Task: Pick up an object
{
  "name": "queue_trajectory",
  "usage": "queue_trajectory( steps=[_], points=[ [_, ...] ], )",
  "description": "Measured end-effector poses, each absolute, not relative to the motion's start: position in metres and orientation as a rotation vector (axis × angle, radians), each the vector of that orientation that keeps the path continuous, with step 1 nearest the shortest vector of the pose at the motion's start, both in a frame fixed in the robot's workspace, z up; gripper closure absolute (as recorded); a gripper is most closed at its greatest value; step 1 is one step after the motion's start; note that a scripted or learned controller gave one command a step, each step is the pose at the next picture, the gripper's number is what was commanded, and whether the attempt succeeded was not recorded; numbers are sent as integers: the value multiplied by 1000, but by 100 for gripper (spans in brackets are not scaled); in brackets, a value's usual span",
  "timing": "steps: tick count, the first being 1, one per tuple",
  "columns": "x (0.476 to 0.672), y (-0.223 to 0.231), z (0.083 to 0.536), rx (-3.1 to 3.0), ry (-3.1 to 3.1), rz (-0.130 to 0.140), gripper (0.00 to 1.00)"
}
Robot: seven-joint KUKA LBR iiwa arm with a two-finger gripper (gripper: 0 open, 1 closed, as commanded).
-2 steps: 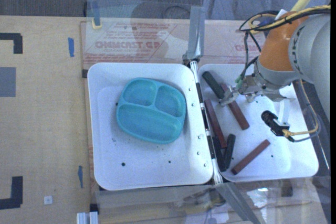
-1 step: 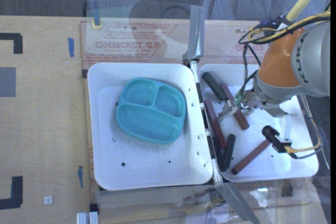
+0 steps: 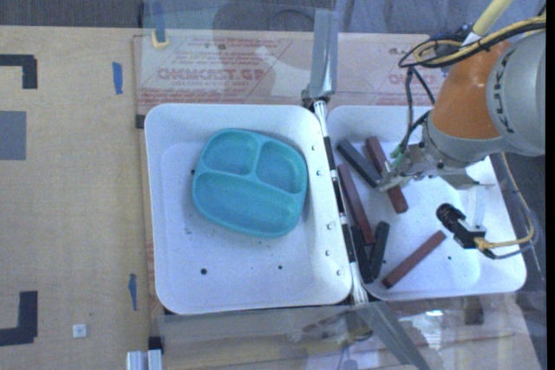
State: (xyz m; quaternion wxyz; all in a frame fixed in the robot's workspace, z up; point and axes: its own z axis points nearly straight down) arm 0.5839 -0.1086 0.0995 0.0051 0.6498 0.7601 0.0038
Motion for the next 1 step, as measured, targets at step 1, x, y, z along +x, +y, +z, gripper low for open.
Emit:
queue_trajectory(
  steps=[1],
  points=[
    [561, -83, 236, 2062, 2369, -1, 100]
  ],
)
